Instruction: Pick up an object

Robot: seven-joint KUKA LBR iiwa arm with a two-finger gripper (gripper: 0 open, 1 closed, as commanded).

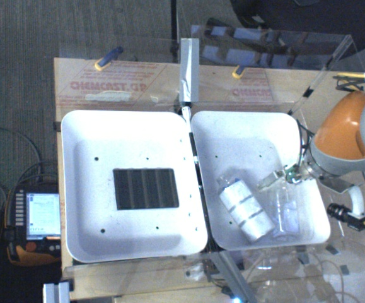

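A white squat bottle (pixel 245 210) lies on its side in the right bin (pixel 245 131), towards its front. Just to its right lies a clear plastic bottle (pixel 287 214), hard to make out against the white floor. A black ridged rectangular pad (pixel 145 188) lies flat in the middle of the left bin (pixel 87 131). The arm, grey with an orange band (pixel 341 134), reaches in over the right bin's right rim. My gripper (pixel 284 177) hangs low just behind the clear bottle and to the right of the white bottle. Nothing is seen held in it.
A clear acrylic wall (pixel 264 55) stands behind the bins, with clamps on the board (pixel 106 59). A handheld control pad (pixel 40 213) lies on the floor to the left. Cables and fittings (pixel 349 210) sit beside the right bin's right rim.
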